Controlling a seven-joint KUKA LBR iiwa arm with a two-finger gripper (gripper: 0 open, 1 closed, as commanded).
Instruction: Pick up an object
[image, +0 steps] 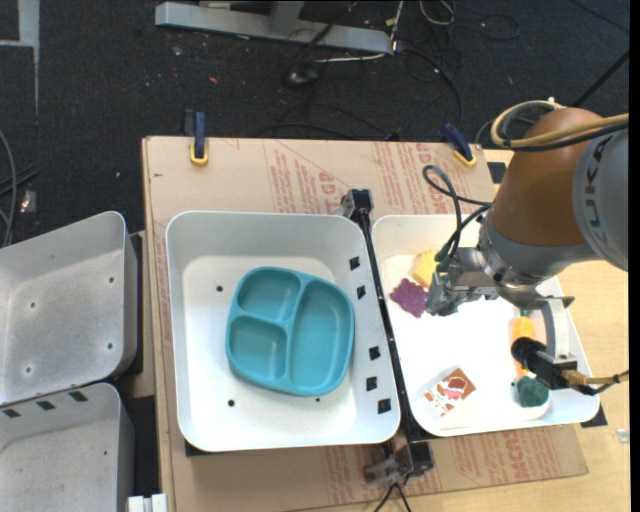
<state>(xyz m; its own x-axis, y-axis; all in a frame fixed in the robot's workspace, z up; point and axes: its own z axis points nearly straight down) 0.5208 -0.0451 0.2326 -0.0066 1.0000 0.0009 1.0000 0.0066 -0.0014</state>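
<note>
In the right bin (480, 425), my gripper (442, 300) hangs low over the left part of the floor. A purple lumpy object (407, 296) lies just to its left, close to it or touching it. A yellow object (424, 267) sits right behind that, partly hidden by the gripper body. Near the front lies a small white and brown packet (449, 391). An orange object (522, 327) and a green one (532, 394) rest by the right wall. Nothing shows as held.
The left bin (190, 300) holds a teal divided plate (291, 330) in its middle. A black divider strip (378, 320) runs between the two bins. Grey trays (60, 300) lie off the bench to the left. The arm's orange and grey body (555, 190) overhangs the right bin's far right part.
</note>
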